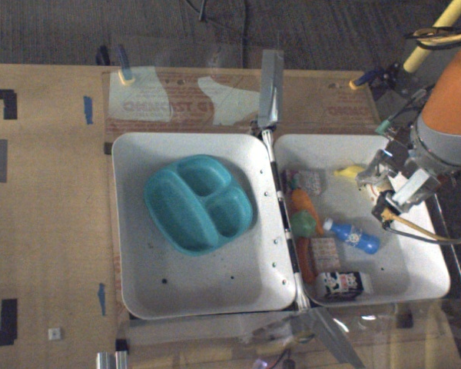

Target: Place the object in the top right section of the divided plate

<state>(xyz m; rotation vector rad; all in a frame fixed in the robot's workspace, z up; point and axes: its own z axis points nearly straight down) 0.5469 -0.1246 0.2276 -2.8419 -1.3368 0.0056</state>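
2 white bins side by side on the tabletop [54,206]. Left bin [131,275]: carries just the teal divided plate [173,206], laid flat and turned askew, well apart from every wall, so open to a drop from above. Right bin [422,275]: keeps the loose goods, mostly crowded against the shared wall, namely a carrot [302,202], a green ball [303,223] and a black-and-white carton [342,284].

Pincer [390,198]: hangs over the right bin, near its right side, between a yellow piece [349,173] and a blue-and-white bottle [353,237]. Apart, together or clamped: cannot tell, the tip being too small and cluttered. Nothing seen held.

Probably still the picking step, with the object among the right bin's goods, likeliest 1 of those 2 nearest. Plate sections all bare, so no placing done yet.
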